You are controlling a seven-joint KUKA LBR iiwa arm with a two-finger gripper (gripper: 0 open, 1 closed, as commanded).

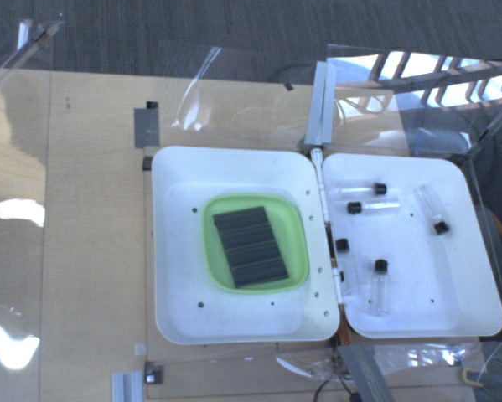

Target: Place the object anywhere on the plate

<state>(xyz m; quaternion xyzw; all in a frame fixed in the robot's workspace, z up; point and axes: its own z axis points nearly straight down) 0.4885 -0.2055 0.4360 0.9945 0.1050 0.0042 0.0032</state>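
A dark ribbed block (250,247) already lies on the green plate (297,224), so the task seems done; the end effector's state cannot be told.

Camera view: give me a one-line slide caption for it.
A dark ridged block lies on the green plate in the left bin; clear black-capped vials lie scattered in the right bin.

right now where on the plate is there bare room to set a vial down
The dark block covers most of the green plate. Bare strips run along its right rim and near-left corner. The right bin, with its clear vials, has bare room lower right.
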